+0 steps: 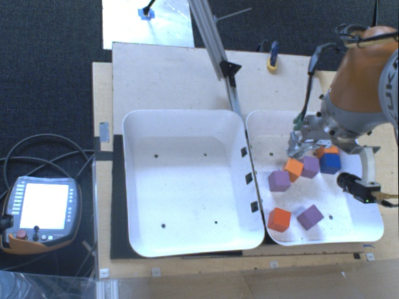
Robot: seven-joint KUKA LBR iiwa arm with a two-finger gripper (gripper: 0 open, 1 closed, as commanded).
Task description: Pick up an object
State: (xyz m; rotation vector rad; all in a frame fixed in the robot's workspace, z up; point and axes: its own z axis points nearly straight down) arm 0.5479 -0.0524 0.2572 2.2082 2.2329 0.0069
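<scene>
White plastic bins sit side by side on the desk (162, 73). The right bin (368, 226) holds small cubes: an orange cube (293, 167) touching a purple cube (310, 166), a blue cube (330, 162) just right of that, another purple cube (279, 180) to the left, and nearer the front an orange cube (279, 219) beside a purple cube (310, 217). The claw (303, 145) hangs low over the far cluster, just above the orange cube (whether its fingers are apart or together cannot be made out). The left bin (134, 185) lies beside it. A teach pendant (40, 213) rests at the far left.
</scene>
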